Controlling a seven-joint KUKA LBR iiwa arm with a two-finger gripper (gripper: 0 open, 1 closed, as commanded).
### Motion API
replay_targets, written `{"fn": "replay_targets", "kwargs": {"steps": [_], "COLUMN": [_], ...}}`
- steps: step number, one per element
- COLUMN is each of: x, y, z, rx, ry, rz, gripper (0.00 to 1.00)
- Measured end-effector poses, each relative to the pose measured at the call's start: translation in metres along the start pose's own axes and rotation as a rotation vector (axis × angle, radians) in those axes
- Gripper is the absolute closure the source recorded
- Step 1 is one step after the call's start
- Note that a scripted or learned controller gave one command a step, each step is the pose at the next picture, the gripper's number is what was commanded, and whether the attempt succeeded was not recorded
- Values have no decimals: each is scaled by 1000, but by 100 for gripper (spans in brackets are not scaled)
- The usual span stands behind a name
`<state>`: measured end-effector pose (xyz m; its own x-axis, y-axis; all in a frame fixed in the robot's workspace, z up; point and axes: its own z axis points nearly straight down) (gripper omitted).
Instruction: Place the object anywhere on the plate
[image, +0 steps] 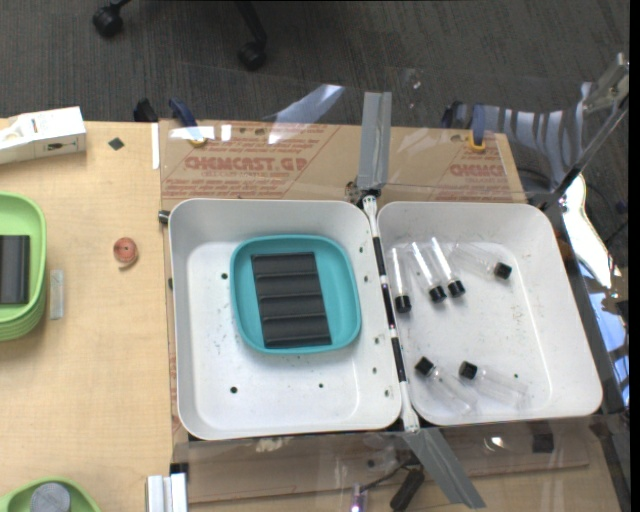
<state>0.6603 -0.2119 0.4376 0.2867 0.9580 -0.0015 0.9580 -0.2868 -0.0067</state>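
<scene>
Pre-grasp stage: six clear black-capped vials (432, 268) lie loose in the right bin (540, 330), centre-right of frame, the teal plate (345, 300) waits in the left bin (200, 340); gripper state cannot be told; next, grasp one vial.

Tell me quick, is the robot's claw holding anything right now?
Gripper: cannot be told from this picture. The tubes lie loose in the right bin; the teal plate sits in the left bin.
</scene>
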Motion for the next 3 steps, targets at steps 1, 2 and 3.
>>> {"fn": "replay_targets", "kwargs": {"steps": [1, 2, 3], "x": [-3, -4, -3], "y": [1, 1, 0], "z": [-1, -1, -1], "rx": [-2, -2, -2], "ry": [0, 0, 1], "rz": [16, 144, 241], "gripper": [0, 0, 0]}}
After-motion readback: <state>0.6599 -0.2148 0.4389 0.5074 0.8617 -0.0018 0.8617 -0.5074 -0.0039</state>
